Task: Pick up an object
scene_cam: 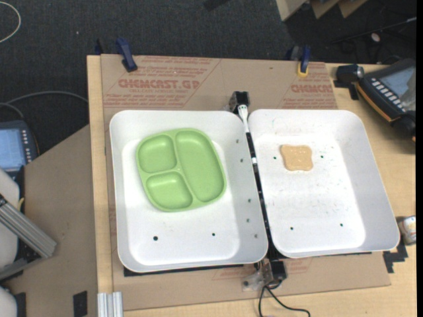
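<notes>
**Two bins, a green plate and a tan slice**

Two shallow white bins sat side by side on the bench (165,81), which was covered by a brown sheet printed with red lettering. The bin on the view's left (178,240) held a light green divided plate (180,170) with three compartments. It lay flat toward that bin's upper left and was turned slightly askew to the bin's edges. The bin on the view's right (324,210) held a small, flat, tan slice (296,157), roughly square. It lay in the upper left part of that bin, well apart from every wall. Fine dark specks were scattered over the floor of this bin below and around the slice.

The two bins touched along their inner rims, and a black clip (239,100) sat at the far end of that seam. A blue clamp (125,55) and a second clamp with a yellow grip (303,63) pinned the sheet at the bench's far edge. A dark handheld controller (388,91) lay at the right end of the bench, and a thin black cable (277,299) trailed off the near edge.

Whether the tool was spread or pressed together could not be told.
</notes>
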Robot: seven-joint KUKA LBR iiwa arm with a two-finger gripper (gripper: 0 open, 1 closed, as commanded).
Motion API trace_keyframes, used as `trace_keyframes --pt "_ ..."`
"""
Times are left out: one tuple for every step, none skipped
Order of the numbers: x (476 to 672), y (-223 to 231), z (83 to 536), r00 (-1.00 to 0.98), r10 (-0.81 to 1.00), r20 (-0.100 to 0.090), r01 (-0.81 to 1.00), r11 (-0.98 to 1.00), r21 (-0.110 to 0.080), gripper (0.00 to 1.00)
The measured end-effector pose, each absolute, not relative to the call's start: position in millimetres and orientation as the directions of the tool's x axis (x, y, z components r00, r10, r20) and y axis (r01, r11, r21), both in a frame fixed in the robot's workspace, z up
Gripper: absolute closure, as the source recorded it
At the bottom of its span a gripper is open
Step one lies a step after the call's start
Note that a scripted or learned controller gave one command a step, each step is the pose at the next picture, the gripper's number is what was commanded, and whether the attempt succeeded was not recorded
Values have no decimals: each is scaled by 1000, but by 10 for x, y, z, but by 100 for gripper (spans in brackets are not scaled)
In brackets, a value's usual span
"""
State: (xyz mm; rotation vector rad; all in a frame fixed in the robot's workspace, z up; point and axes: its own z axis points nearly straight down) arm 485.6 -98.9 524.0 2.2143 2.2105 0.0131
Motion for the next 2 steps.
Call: trace_keyframes --pt "4781 -837 3961 0 1000 2 1000 0 -14 100" --pt "4796 -1130 5327 3 1000 -4 1000 -3 19 100"
